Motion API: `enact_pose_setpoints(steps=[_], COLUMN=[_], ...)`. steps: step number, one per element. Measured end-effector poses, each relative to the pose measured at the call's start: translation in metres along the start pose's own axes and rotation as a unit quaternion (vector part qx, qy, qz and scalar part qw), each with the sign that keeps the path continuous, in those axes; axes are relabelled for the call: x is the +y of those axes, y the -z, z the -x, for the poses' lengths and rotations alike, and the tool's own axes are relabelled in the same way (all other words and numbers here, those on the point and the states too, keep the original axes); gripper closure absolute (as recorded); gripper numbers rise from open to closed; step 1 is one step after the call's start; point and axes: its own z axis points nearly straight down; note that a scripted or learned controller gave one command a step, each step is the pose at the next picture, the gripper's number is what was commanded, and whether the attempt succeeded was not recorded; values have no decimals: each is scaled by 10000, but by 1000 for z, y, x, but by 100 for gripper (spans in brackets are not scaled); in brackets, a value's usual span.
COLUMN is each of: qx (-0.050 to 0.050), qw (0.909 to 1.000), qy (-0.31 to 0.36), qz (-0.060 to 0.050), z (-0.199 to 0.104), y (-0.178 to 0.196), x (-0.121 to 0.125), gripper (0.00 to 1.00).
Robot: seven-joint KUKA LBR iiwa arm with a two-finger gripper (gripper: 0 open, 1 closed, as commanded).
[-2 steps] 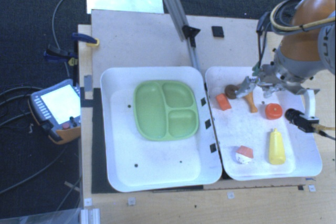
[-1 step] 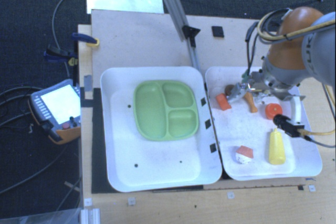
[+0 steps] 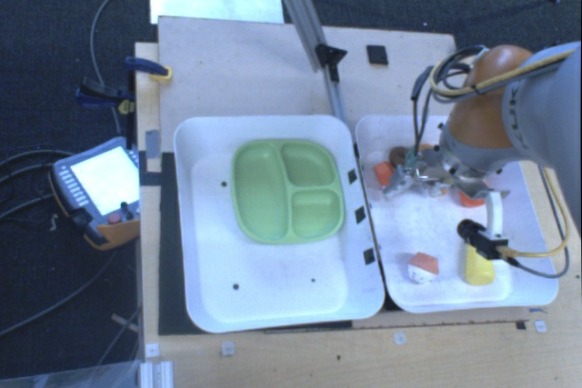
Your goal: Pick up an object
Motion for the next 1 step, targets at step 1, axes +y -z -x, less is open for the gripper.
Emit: enact_pose_setpoints(steps=[1], qx=[-3], qw=[10000], qy=[-3], qz=[20], z=[0], y=[13], x=[1], gripper=[100])
